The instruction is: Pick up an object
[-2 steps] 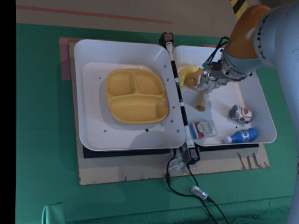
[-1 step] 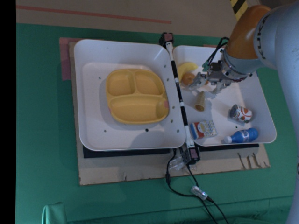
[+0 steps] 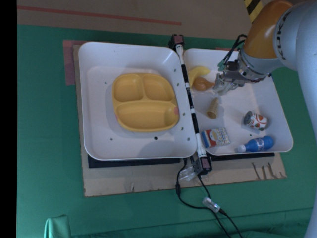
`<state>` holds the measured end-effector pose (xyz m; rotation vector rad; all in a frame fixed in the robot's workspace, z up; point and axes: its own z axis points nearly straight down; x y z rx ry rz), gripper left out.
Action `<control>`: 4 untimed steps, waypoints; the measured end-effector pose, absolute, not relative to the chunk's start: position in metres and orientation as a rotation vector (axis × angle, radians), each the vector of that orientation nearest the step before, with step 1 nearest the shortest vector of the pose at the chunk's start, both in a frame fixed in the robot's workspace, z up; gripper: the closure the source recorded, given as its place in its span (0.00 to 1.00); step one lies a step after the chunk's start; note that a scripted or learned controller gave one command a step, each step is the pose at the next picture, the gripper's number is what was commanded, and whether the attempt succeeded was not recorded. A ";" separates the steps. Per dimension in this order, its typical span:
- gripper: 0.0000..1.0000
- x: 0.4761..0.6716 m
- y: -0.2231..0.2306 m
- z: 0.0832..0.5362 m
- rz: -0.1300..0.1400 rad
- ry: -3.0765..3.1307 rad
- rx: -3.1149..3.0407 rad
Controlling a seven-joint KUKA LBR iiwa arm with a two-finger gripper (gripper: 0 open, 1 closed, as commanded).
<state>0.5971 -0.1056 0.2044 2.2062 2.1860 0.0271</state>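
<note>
Left bin (image 3: pixel 99 148) with yellow tray (image 3: pixel 144 102), well left of end effector (image 3: pixel 221 88). Right bin (image 3: pixel 277 128) beneath it. Orange toy (image 3: pixel 202 84) just left, touching or nearly; cone (image 3: pixel 213 107) just below; can (image 3: pixel 255 120), bottle (image 3: pixel 256 144), carton (image 3: pixel 216 137) farther below. Grip state: cannot tell. Nothing lifted yet; pick not done.

A small orange and yellow toy (image 3: pixel 200 79) lies in the right bin (image 3: pixel 277 114) near its far left corner, just beside the dividing edge.
</note>
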 end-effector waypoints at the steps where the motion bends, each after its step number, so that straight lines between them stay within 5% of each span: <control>1: 1.00 0.682 -0.094 0.288 0.009 2.207 2.217; 2: 1.00 0.697 -0.102 0.210 -0.004 2.209 2.223; 3: 1.00 0.703 0.005 0.288 0.016 2.211 2.215; 4: 1.00 0.701 0.037 0.377 0.015 2.210 2.217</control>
